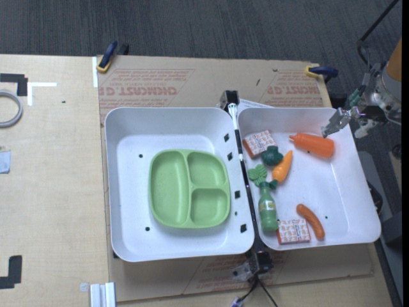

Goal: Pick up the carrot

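Two orange decoys could fool you: sausage (310, 221) nearest, orange bottle (312, 144) farthest; the carrot (282, 165) lies between, touching broccoli (271, 156). Gripper (343, 121) hovers at the right bin (358, 190) far rim, holding nothing, its opening unclear

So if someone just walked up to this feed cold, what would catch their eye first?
Probably the green divided plate, alone in the left bin. Next, the toy food crowded into the right bin: the small carrot beside a green bottle, with a larger orange piece toward the far side. The gripper hangs over that bin's far right corner, near the orange piece.
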You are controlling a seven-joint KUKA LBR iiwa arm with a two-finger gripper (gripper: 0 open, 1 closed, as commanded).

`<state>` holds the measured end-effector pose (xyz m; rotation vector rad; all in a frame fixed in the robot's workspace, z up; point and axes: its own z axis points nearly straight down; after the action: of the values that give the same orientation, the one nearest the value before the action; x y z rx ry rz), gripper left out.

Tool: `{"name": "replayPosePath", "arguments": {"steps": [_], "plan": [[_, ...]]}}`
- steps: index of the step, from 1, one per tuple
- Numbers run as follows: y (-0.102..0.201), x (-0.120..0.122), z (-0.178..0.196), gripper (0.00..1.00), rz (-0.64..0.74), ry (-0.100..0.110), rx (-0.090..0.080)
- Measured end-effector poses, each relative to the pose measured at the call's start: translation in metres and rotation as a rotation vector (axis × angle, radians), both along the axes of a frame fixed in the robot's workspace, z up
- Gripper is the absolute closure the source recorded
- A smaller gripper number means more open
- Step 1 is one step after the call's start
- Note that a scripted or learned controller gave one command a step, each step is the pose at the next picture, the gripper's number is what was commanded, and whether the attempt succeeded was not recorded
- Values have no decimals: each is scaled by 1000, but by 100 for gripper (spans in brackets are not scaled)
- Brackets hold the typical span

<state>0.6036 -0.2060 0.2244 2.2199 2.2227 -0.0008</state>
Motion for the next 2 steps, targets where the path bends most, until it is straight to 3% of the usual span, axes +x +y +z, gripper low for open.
{"name": "replayPosePath", "arguments": {"steps": [1, 2], "plan": [[58, 44, -89, 0, -42, 1, 0], [103, -22, -132, 0, 11, 1, 0]]}}
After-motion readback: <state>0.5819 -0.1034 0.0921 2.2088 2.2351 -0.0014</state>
